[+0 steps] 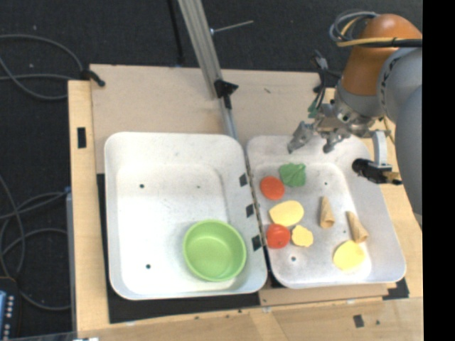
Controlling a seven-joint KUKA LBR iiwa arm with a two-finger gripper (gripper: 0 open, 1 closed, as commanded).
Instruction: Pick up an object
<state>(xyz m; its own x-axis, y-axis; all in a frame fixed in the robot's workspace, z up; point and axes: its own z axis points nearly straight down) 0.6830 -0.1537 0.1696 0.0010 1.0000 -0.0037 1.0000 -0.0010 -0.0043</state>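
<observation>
Seen from above at a slant, the desk (142,98) carries two shallow white bins side by side. The left bin (156,169) holds a green bowl (215,250) sitting upright near its lower right corner, close to the wall shared with the neighbouring bin. The right bin (377,261) holds the loose pieces: a green leafy item (292,174) toward the upper middle, a red round piece (271,187) just beside it to the lower left, a yellow oval piece (286,212) below those, a second red round piece (277,236) touching or nearly touching a smaller yellow piece (302,236), two tan cone-shaped pieces (325,211) (356,226) lying apart from each other toward the right, and a yellow round piece (348,256) near the lower right corner. The arm (377,55) reaches in from the right with its orange band uppermost, and the end effector (314,140) hangs above the upper edge of the right bin, near the green leafy item but apart from it. Its two fingers are spread apart and released, with nothing between them. A slanted metal rail (202,45) runs from the top of the view down to the gap between the bins, and black cables (28,69) lie on the dark floor at the left.
</observation>
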